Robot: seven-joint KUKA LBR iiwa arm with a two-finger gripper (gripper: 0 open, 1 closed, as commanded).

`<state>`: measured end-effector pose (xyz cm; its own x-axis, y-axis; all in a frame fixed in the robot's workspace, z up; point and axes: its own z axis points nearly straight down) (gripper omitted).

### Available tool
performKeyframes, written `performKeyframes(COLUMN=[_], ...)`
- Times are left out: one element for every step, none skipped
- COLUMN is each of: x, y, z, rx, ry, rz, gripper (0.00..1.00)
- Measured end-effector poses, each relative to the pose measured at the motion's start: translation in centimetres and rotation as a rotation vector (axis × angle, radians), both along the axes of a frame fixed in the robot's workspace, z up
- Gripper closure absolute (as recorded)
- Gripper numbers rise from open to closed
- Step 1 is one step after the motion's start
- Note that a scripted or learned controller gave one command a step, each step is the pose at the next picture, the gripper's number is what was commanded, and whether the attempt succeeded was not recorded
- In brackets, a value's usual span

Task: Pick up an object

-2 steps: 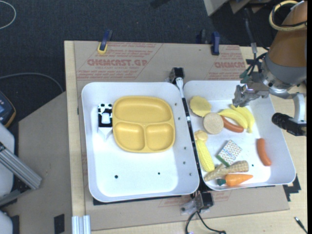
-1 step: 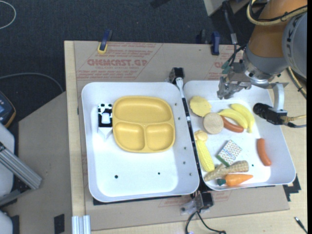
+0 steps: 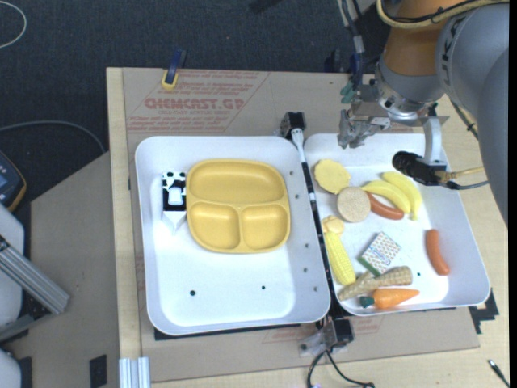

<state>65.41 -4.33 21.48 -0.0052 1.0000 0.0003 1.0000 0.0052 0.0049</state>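
Cardboard bench [image 3: 202, 95] | smooth white bins | yellow sectioned tray [image 3: 238, 204] | hand [image 3: 355, 136]

You cannot tell how the tool's [image 3: 355, 138] fingers stand; the arm [image 3: 452, 39] is cut off at the top and right edges.

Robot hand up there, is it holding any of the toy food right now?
Nothing is held. The end effector hangs above the far edge of the right bin, with nothing between its fingers. The toy banana lies in that bin.
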Motion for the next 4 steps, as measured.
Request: performKeyframes(x=[0.38, 0.56, 0.05, 0.02], y=[-0.41, -0.67, -0.78, -1.31], z=[1.93, 1.45, 1.89, 1.00], rx=[-0.001, -0.002, -0.001, -0.001], ry=[0.000, 0.002, 0.005, 0.007], rz=[-0.003, -0.004, -0.005, -0.006], gripper=[1.00, 1.00, 1.00, 1.00])
